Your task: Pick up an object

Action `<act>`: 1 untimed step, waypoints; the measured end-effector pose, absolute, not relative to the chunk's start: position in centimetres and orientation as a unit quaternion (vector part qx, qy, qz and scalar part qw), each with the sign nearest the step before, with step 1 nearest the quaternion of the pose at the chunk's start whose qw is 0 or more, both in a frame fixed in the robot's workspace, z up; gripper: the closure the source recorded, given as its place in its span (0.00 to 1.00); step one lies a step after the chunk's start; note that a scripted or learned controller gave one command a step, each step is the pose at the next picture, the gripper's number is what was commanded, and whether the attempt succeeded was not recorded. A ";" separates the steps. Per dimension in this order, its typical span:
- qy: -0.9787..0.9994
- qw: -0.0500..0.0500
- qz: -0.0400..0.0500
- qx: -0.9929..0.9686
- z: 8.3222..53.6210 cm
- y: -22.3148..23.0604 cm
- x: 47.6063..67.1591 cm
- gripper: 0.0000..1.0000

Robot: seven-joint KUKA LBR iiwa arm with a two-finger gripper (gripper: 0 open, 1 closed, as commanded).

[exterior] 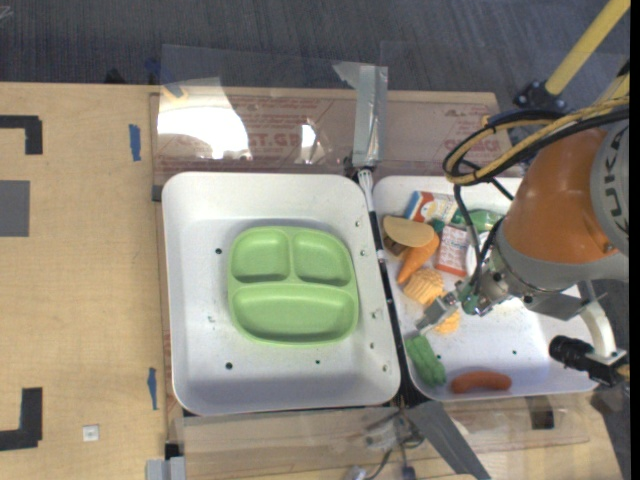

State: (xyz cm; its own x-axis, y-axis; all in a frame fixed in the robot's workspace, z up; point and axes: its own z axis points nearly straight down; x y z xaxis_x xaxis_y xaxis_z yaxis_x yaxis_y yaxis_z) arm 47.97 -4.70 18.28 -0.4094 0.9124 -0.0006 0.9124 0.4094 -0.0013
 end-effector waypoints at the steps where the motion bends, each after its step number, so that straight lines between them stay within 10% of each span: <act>1: -0.750 0.000 0.001 -0.661 18.3 0.7 48.0 0.00</act>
